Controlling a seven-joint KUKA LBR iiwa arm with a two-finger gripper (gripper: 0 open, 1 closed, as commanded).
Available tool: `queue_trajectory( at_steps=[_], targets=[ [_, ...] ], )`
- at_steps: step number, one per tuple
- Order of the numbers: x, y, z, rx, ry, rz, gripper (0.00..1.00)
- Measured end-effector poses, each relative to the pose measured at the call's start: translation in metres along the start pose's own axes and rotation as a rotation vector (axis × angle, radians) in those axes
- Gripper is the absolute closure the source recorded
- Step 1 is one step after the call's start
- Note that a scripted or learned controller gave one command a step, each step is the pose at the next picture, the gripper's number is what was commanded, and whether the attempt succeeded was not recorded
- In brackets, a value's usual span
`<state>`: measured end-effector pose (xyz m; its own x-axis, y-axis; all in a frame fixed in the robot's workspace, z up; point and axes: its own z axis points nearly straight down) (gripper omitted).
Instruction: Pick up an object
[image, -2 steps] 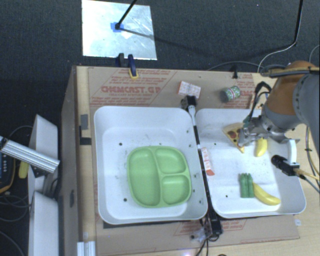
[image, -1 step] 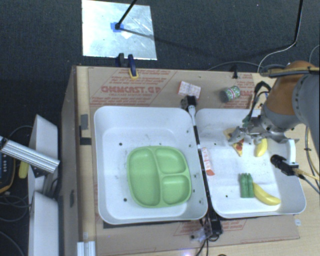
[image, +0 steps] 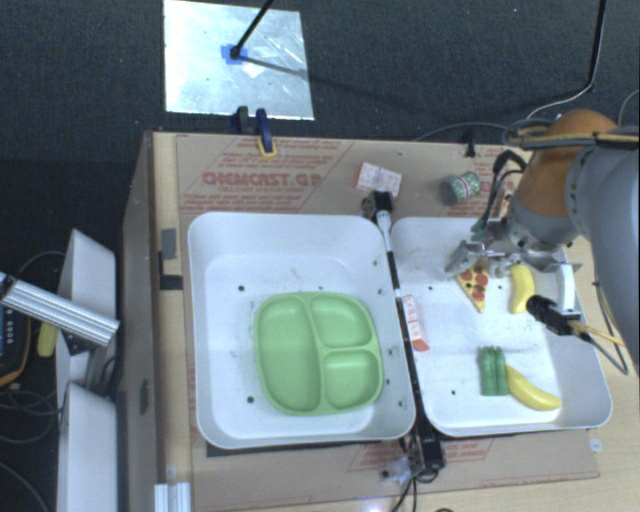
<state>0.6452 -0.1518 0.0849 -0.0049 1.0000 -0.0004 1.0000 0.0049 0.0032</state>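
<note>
My gripper (image: 468, 257) hangs low over the back left part of the right bin (image: 580, 410). Just in front of it, touching or nearly touching its tip, lies a toy pizza slice (image: 475, 285) with red dots. To the right of the slice a small yellow banana (image: 521, 288) lies on the bin floor. Nearer the front of that bin are a green ridged piece (image: 491, 370) and a second yellow banana (image: 531, 390) side by side. I see nothing lifted off the bin floor.
The left bin (image: 220, 260) holds a green divided plate (image: 318, 352). A red and white packet (image: 413, 326) lies by the ridge between the bins. On the bench behind the bins sit a small green can (image: 462, 186) and a white tag (image: 379, 179).
</note>
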Motion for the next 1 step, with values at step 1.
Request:
queue_trajectory(
  at_steps=[1],
  targets=[
    [-0.0005, 0.001, -0.0117, -0.002, -0.001, -0.003, 1.0]
  ],
)
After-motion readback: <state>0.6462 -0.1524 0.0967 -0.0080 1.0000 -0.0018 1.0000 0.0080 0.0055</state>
